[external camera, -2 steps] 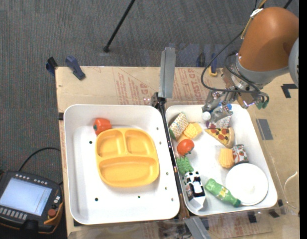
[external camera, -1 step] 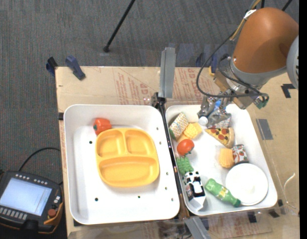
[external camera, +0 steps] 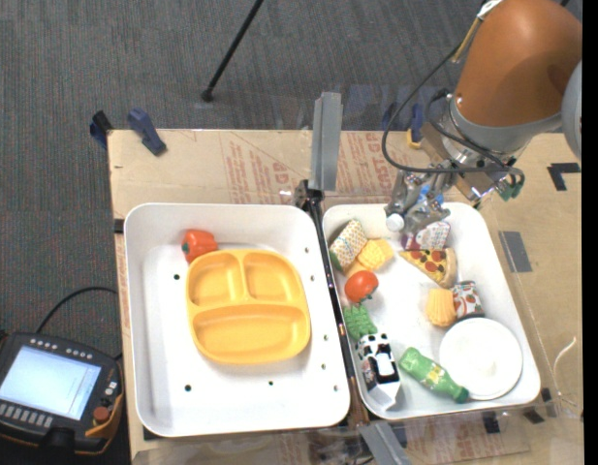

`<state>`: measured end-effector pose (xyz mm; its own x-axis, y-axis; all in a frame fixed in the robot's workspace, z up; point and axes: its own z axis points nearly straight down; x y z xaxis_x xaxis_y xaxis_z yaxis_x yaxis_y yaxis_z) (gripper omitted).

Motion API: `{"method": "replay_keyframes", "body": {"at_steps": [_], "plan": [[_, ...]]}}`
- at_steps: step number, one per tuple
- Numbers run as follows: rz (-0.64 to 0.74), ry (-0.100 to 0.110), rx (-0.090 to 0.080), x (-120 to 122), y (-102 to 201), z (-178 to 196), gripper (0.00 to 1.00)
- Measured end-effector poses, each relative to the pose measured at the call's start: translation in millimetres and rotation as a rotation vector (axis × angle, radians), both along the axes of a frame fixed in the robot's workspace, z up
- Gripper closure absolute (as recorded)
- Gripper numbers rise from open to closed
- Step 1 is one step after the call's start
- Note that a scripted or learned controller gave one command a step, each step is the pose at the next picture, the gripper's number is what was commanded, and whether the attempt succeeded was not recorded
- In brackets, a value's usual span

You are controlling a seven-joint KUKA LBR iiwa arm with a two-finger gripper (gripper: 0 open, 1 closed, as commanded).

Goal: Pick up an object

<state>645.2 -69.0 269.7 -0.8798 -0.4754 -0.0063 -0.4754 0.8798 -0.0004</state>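
claw [external camera: 418, 204] hovers over right bin [external camera: 502, 260], pizza slice [external camera: 431, 263] just beside.

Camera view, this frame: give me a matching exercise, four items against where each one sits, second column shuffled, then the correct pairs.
Items:
1. yellow tray
2. white plate
3. green bottle
4. pizza slice

Places:
A. right bin, near corner on the right
B. right bin, just below the pincer
C. left bin, middle
D. right bin, near edge, left of the plate

Pairs: 1-C, 2-A, 3-D, 4-B

The pincer hangs over the far end of the right bin; the left bin also has a red pepper at the tray's far left corner.
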Motion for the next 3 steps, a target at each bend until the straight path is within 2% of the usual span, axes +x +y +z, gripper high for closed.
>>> {"method": "replay_keyframes", "body": {"at_steps": [1, 2, 3], "plan": [[0.08, 0.005, 0.0, -40.4, 12.7, -20.2, 1.0], [0.092, 0.005, 0.001, -6.8, 23.9, -37.5, 1.0], [0.145, 0.004, 0.0, -0.6, 53.8, -46.3, 1.0]]}}
